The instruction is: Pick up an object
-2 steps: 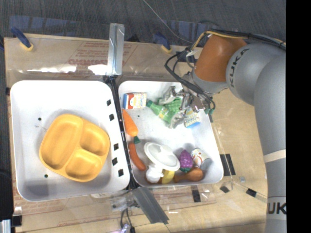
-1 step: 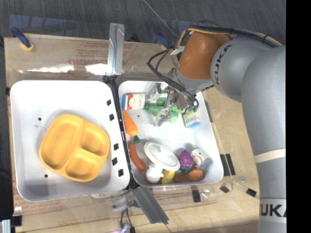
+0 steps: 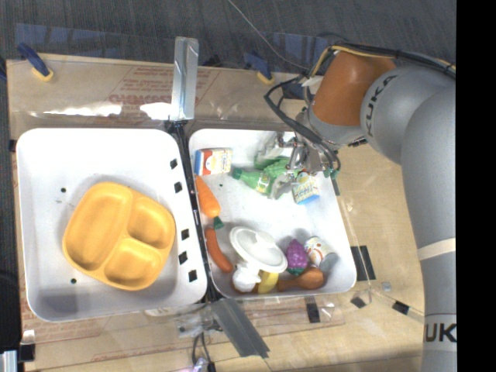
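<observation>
Two shallow white bins are seen side by side on the bench. The left bin (image 3: 31, 208) holds a yellow divided plate (image 3: 118, 234), which is placed a little left of the bin's centre, with three compartments facing up.

The right bin (image 3: 341, 242) holds many small things. In its upper left corner a small white and red carton (image 3: 214, 161) is lying. Just right of it a green bottle (image 3: 256, 179) is lying on its side, and beside that a small container with a blue label (image 3: 307, 190) is seen. Along the left wall an orange carrot (image 3: 208, 198) is placed, and below it an orange sausage-like piece (image 3: 218, 251). In the lower part a white cup with a lid (image 3: 254, 248) is tilted, and next to it a purple grape-like toy (image 3: 297, 254), a yellow piece (image 3: 268, 282) and a brown-orange piece (image 3: 306, 279) are gathered near the lower wall.

The arm is reaching in from the upper right of the frame. The gripper (image 3: 298, 163) is lowered at the upper right part of the right bin, just above the green bottle and the blue-labelled container, among cables. It cannot be told whether the claw is released or clenched, and no thing is clearly seen between it.
</observation>
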